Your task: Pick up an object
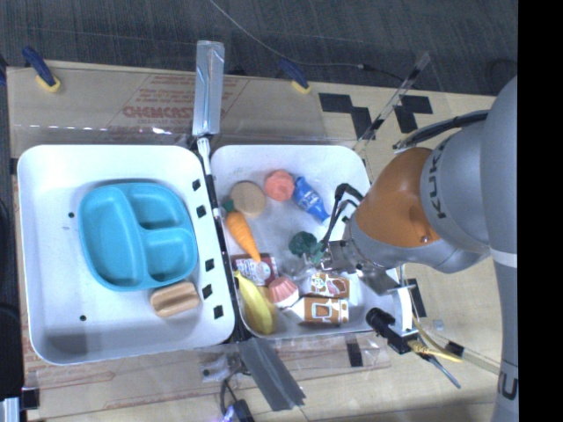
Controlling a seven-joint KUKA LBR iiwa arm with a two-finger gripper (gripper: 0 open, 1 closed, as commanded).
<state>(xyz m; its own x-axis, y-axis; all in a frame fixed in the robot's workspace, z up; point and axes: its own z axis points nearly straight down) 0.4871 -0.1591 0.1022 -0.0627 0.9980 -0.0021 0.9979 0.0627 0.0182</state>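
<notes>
— Where is the arm (413,209) right now?

— It reaches in from the right and hangs over the right bin (264,158), near that bin's right wall. The gripper (327,255) sits low among the clutter, just beside a small dark green thing (303,243). Whether the jaws stand apart or together I cannot tell — the wrist and the orange band cover them from up here.

— So what would it pick?

— My guess is whatever lies closest. The green thing is just to the left of the gripper, and two small brown-and-white cartons (327,295) lie just on the near side of it, their long sides running left to right. Nothing shows between the jaws, so I would not call anything held.

— And the rest of that bin?

— Further left: a carrot (241,234) lying slantwise from far to near, a banana (256,308) at the near left corner, a round tan thing (248,198) and a pink one (280,185) on the far side, with a blue bottle (309,198) beside the pink one. All of those are well apart from the gripper.

— The left bin?

— A blue divided tray (136,233) and a bread roll (175,299) just near of it. That bin (53,236) is far out of reach for this move, I would judge.
</notes>
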